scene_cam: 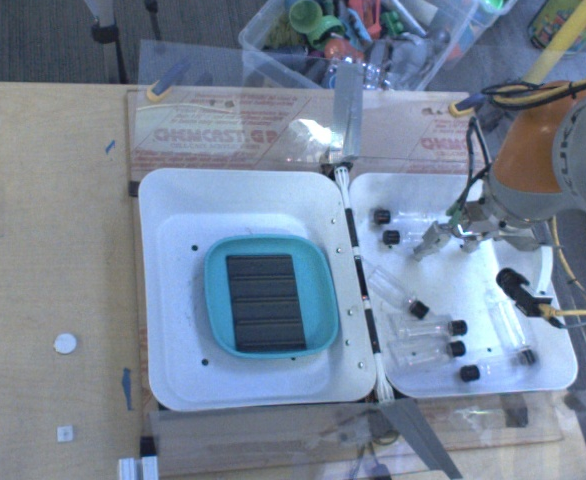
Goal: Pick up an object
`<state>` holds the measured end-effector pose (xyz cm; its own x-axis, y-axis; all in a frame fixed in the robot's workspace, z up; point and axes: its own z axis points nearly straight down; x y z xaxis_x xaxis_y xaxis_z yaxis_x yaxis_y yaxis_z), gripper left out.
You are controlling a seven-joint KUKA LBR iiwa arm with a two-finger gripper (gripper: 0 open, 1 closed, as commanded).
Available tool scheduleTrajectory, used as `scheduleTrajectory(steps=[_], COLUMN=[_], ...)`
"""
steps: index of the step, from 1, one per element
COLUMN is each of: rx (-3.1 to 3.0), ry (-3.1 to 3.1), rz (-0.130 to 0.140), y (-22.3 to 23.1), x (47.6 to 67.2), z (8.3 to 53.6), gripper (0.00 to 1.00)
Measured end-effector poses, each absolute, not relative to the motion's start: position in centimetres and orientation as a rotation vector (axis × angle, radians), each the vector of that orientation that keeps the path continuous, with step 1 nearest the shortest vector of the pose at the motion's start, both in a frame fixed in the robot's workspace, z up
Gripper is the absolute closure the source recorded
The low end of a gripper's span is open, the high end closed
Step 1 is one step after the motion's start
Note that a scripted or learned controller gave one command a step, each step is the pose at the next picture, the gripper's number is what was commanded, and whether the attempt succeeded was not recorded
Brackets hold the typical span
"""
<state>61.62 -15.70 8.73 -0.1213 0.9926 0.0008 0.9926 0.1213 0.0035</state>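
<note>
Several clear vials with black caps lie scattered in the right bin (563,368). Two small ones (381,215) (390,236) rest near its back left corner. Others (418,309) (456,348) lie along the front half. My gripper (435,240) hangs low over the back of the right bin, a short way to the right of the two small vials. I see nothing held in it. In the left bin (163,268), a teal tray (218,278) holds a black ribbed block (264,303).
A metal divider (358,268) runs between the two bins. A clear tub of colourful toys (373,18) stands behind the bench, with a cardboard sheet (223,133) in front of it. The grey arm with its orange band (533,148) comes in from the right.
</note>
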Motion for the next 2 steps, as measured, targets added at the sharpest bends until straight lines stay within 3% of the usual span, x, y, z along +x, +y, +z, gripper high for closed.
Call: scheduleTrajectory(steps=[1, 2], rx=[1.978, 1.977], ry=[2.438, 2.435], rz=[0.006, 0.008], y=[-10.4, -10.5], x=[61.9, 62.0], z=[8.8, 9.8], gripper=[0.0, 1.0])
